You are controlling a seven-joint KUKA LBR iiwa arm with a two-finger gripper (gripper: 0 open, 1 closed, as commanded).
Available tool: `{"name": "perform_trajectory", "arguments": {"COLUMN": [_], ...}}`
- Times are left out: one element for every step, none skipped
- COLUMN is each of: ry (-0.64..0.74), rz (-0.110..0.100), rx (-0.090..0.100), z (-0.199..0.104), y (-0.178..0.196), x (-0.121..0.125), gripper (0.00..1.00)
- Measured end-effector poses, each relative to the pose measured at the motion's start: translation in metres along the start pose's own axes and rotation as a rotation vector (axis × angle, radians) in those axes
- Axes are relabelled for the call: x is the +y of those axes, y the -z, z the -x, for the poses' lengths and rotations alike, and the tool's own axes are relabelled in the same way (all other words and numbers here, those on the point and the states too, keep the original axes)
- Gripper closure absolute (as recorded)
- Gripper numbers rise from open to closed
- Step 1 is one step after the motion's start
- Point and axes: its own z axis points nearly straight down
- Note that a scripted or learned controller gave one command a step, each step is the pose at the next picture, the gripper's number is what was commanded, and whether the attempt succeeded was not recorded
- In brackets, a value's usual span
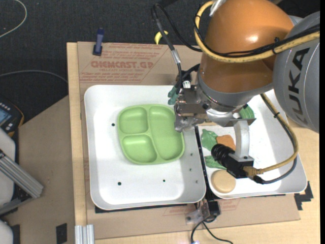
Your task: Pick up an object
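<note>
Arm (244, 50): its orange band and grey body are looming over the seam between the two bins, blocking much of the right bin.
Gripper (189, 117): it is hanging over the inner edge of the left bin, just beside the plate's right rim; whether it is open, closed or gripping anything is not something the view is showing.
Green divided plate (151, 134): it is lying flat in the left bin (101, 187), fully in view, three compartments facing up.
Right bin (284, 182): it is holding small objects that the wrist is partly covering.
Green pieces (209, 136): they are peeking out below the wrist, shapes hard to make out.
Orange piece (227, 141): it is mostly hidden.
Tan round object (223, 182): it is sitting near the front edge, partly overlapped by a black fitting (231, 161).
</note>
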Motion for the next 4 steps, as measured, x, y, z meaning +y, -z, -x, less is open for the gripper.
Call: {"name": "perform_trajectory", "arguments": {"ry": [0.002,-0.015,-0.013,-0.010], "rz": [0.024,-0.004,-0.002,0.005], "rx": [0.009,-0.005,-0.003,-0.001], "z": [-0.089,-0.021,0.022,0.020], "y": [0.147,0.057,-0.006,-0.003], "x": [0.012,0.000,0.006,0.006], "gripper": [1.00,1.00,1.00,0.00]}}
